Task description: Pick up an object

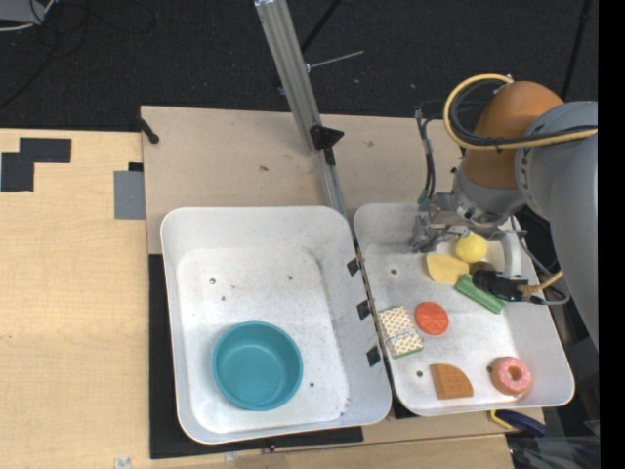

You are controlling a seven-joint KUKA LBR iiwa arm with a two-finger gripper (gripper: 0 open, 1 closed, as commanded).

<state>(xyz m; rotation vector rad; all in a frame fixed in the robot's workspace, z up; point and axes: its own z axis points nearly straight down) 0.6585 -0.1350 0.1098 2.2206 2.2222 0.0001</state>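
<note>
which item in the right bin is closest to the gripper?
The yellow ball, right beside the gripper at the bin's far edge. The yellow wedge lies just nearer the camera; the red disc and donut lie nearer still.

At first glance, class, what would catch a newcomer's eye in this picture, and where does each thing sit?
The teal bowl stands out, alone at the near side of the left bin. The right bin holds a bright cluster: a yellow piece, a red disc, a pink donut at its near right corner. The grey and orange arm leans over that bin's far end.
</note>
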